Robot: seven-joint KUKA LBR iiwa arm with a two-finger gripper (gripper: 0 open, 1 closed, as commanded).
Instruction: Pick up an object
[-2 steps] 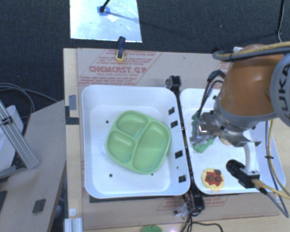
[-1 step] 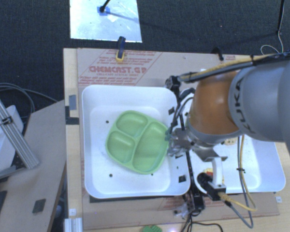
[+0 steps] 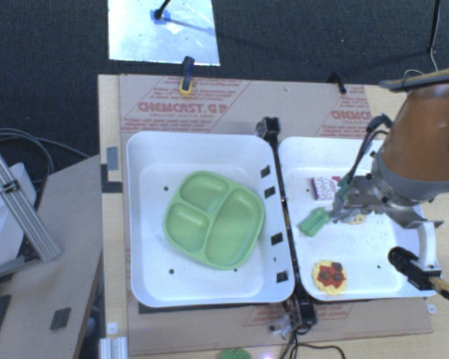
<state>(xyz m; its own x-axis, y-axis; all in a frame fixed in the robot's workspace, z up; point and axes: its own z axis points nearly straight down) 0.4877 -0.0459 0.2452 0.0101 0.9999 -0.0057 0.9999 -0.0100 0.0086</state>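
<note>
**Gripper low over the right bin, next to a green piece**

The green divided plate (image 3: 213,219) lies in the left bin (image 3: 146,155). To the plate's right, past the divider, a green piece (image 3: 313,221) rests in the right bin (image 3: 374,275), its long axis running from lower left up to the right. The gripper (image 3: 346,214) is just right of this piece; its grip state cannot be told. A pink-and-white packet (image 3: 324,187) sits above the piece, and a yellow-and-red item (image 3: 329,276) below it.

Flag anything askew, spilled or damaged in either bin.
Nothing spilled or broken. The green divided plate sits rotated in the left bin, and the green block lies tilted beside the gripper.
</note>
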